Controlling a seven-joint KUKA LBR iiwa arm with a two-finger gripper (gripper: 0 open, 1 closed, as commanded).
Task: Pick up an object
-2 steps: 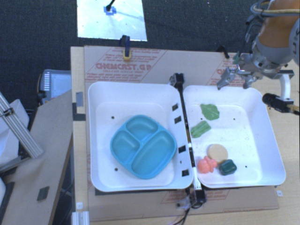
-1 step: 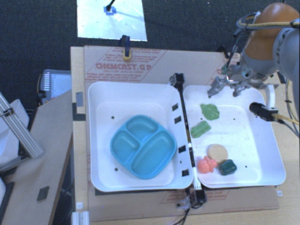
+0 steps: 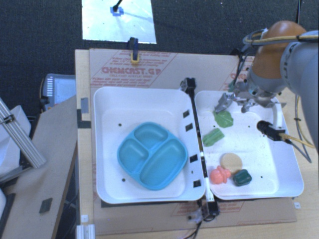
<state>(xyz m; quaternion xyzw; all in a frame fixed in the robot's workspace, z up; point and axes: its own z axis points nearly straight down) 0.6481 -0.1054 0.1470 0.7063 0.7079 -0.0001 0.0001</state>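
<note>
gripper [image 3: 234, 102] spread, empty, just above green leaf [image 3: 224, 118] in right bin [image 3: 289, 178]; drop straight, centre fingers on leaf, then close

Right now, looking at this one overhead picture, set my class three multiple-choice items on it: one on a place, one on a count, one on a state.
1. Where does the blue divided plate lie?
A. In the left bin
B. In the right bin
C. On the bench outside both bins

2. How many small things lie in the right bin?
A. Two
B. Five
C. Nine

3. How does the gripper stand?
A. Down near the far edge of the right bin, beside a green piece
B. Over the blue plate
C. Outside both bins, over the bare bench

Answers: 1 A, since the plate sits inside the left bin. 2 B, counting the green piece, a second green piece, the tan disc, the pink toy and the dark green block. 3 A, as it hangs just above the upper green piece.
</note>
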